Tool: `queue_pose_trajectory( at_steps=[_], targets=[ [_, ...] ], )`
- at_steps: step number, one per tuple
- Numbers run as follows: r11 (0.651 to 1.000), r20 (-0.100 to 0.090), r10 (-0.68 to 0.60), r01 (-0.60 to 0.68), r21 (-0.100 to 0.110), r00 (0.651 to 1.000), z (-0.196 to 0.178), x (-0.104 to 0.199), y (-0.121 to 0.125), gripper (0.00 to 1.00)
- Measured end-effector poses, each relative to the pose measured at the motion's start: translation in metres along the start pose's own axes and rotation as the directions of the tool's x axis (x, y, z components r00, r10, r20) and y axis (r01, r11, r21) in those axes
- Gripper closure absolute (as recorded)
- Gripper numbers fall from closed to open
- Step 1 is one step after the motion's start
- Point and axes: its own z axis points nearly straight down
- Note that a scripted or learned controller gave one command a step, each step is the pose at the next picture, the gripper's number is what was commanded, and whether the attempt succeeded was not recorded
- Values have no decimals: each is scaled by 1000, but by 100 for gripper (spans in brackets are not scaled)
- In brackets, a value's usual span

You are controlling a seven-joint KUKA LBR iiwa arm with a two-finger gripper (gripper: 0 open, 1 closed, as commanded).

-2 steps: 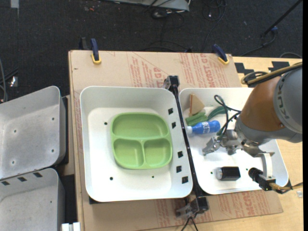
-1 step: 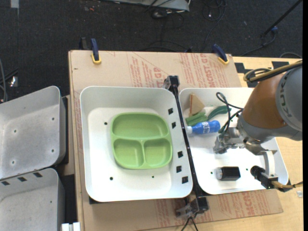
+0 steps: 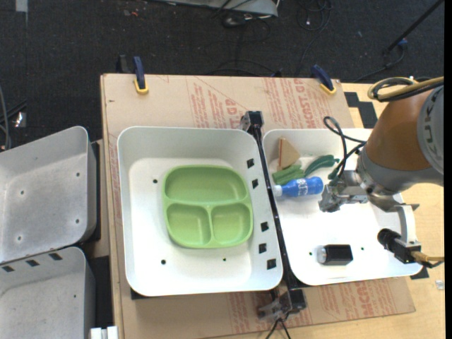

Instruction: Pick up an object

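The gripper [image 3: 330,200] hangs over the right bin [image 3: 367,256] beside a blue bottle [image 3: 299,187]; whether it is open cannot be told. A green tray [image 3: 208,205] sits in the left bin [image 3: 141,210].

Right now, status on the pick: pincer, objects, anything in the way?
Pincer low in right white bin, beside blue-and-white bottle; no grasp visible. Black rectangular block untouched near front. Green divided tray in left bin.
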Motion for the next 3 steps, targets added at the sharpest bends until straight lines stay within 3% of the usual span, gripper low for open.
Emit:
queue_pose_trajectory(
  at_steps=[2,3],
  targets=[
    [1000,0,0,0,2,1000,-102,2,1,100],
    [1000,-2,-4,4,5,1000,-103,61,-8,100]
  ],
)
